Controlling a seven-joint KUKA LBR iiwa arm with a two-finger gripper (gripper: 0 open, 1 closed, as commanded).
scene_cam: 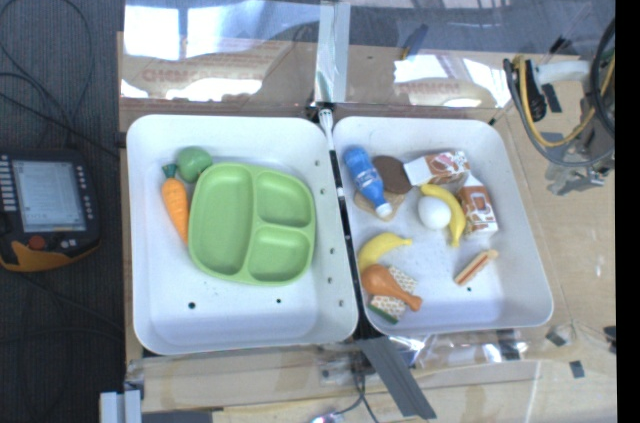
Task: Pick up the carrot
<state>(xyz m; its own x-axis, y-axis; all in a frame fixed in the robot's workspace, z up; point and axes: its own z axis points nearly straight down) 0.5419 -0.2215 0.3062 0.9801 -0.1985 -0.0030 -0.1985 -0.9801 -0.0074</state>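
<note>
We see the carrot (pixel 176 203) lying in the left bin (pixel 150 311), close to its left wall, with the green top end toward the far left corner and the orange tip pointing to the near side. It lies just beside the left rim of the green divided plate (pixel 252 223), perhaps touching it, and a round green vegetable (pixel 194 161) sits at its far end, so near that we cannot say if they touch. In our judgement the task is not yet begun: the carrot rests on the bin floor and nothing grips it, so the whole approach, the grasp and the lift are left to do. The right bin (pixel 520 301) carries other things, which the task does not need: a blue bottle (pixel 365 179), a white egg (pixel 434 211), two bananas (pixel 384 247), a chicken drumstick (pixel 388 286), a sausage (pixel 474 266) and some small packages (pixel 478 208). About the state of the tool we cannot tell; at the right edge of the bench there are only cables (pixel 530 106) and grey metal parts (pixel 580 173), cut off by the frame, and we cannot make out what they are. The narrow gap between carrot and plate may be difficult for a finger, we think. The far walls of both bins are hidden behind shiny transparent panels (pixel 225 46) with reflections
</note>
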